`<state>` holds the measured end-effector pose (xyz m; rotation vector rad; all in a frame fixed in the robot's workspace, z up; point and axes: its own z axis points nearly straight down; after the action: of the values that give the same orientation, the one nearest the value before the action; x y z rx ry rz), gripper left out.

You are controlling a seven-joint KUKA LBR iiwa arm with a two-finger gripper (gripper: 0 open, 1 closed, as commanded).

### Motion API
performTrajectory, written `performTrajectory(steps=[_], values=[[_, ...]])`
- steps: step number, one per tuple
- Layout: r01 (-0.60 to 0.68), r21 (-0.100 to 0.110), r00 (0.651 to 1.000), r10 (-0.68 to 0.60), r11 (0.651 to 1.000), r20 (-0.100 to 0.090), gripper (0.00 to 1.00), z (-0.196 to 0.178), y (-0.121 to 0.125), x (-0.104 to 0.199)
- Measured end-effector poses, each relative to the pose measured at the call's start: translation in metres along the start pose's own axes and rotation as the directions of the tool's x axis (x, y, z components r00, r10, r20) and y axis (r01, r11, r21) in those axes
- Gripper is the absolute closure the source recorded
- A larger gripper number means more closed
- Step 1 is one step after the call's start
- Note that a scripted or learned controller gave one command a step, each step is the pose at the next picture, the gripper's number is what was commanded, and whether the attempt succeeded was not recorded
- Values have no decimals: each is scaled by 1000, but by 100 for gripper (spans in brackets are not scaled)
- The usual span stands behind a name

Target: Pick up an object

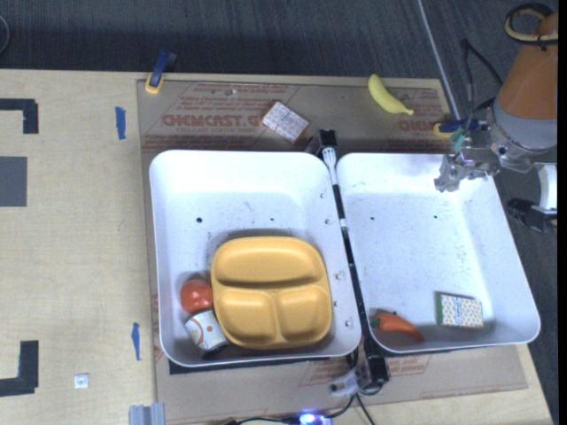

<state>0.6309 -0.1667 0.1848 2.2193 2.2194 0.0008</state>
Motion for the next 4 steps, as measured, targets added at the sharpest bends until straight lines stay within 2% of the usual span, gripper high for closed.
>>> performTrajectory(steps=[1, 2, 3, 4], values=[[2, 3, 1000, -2, 1000, -4, 100, -25, -4, 94], [1, 5, 1000, -1, 1000, -3, 100, -52, -91, 136], [2, 5, 1000, -2, 1000, -3, 100, -64, -146, 239], [1, 3, 1000, -1, 1000, -3, 100, -74, -145, 239]])
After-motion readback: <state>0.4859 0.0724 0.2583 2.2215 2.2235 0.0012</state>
